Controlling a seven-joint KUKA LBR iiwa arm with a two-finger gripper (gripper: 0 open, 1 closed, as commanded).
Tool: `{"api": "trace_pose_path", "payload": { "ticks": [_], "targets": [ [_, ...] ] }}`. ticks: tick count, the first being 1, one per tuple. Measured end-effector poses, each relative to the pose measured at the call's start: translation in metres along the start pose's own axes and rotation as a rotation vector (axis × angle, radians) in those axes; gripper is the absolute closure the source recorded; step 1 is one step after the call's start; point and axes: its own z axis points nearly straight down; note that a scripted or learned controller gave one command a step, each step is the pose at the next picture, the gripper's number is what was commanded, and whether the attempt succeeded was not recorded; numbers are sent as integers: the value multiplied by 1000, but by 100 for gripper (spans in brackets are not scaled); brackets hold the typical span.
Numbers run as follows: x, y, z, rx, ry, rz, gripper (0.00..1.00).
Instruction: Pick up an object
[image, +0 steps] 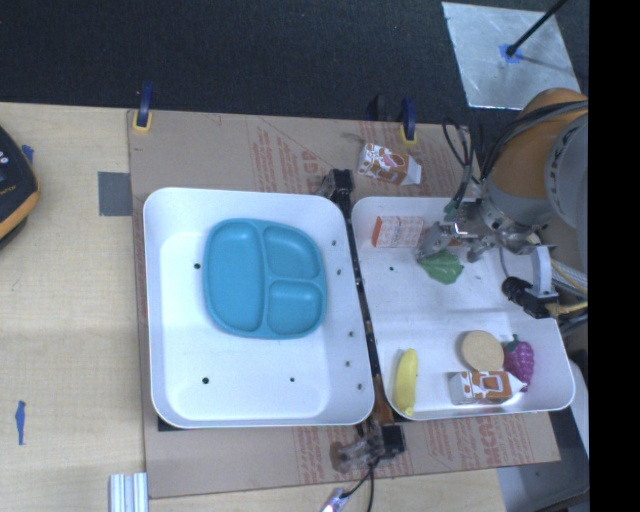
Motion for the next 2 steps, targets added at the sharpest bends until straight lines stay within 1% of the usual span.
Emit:
{"api": "trace_pose_path", "payload": {
  "ticks": [1, 2],
  "targets": [
    [-1, 0, -11, 1, 0, -2, 100],
    [-1, 0, -11, 2, 0, -2, 0]
  ]
}}
